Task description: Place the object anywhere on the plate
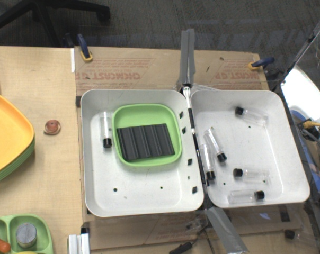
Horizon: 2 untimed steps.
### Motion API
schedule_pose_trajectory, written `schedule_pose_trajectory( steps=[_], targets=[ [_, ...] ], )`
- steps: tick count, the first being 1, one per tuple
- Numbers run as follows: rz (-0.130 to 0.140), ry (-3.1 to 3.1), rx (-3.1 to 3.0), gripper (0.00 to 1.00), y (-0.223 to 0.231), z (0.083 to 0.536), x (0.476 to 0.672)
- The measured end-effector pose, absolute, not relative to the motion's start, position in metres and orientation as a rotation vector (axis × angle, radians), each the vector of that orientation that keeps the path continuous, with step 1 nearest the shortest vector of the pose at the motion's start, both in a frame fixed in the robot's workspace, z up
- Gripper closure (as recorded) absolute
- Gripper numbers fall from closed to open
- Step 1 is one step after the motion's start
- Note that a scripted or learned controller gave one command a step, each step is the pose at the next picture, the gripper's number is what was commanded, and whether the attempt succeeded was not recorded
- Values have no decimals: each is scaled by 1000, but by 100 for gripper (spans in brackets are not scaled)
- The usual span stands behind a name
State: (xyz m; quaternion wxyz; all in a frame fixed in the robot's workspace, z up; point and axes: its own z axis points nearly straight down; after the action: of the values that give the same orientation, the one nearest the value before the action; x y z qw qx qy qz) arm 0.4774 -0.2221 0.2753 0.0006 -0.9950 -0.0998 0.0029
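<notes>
A green square plate [147,119] lies in the left white bin [139,194], toward its back. A dark ribbed rectangular pad [144,141] rests on the plate. One clear tube with a black cap [106,129] lies in the left bin just left of the plate. Several more clear tubes with black caps lie in the right bin [276,189]: one at the back [250,115], two near the left wall [214,144] [206,162], and two near the front [249,174] [243,196].
A stack of yellow plates [6,136] sits on the bench at far left, with a small brown disc [52,126] beside it. A green compartment tray [19,234] is at the bottom left. Clamps [85,49] [260,63] hold the cardboard at the back.
</notes>
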Motion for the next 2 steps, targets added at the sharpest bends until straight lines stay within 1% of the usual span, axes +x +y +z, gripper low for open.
schedule_pose_trajectory(
  steps=[1, 2],
  targets=[
    [9, -311, -3124, 0, -222, 233, 477],
    [9, -312, -3124, 0, -222, 233, 477]
  ],
)
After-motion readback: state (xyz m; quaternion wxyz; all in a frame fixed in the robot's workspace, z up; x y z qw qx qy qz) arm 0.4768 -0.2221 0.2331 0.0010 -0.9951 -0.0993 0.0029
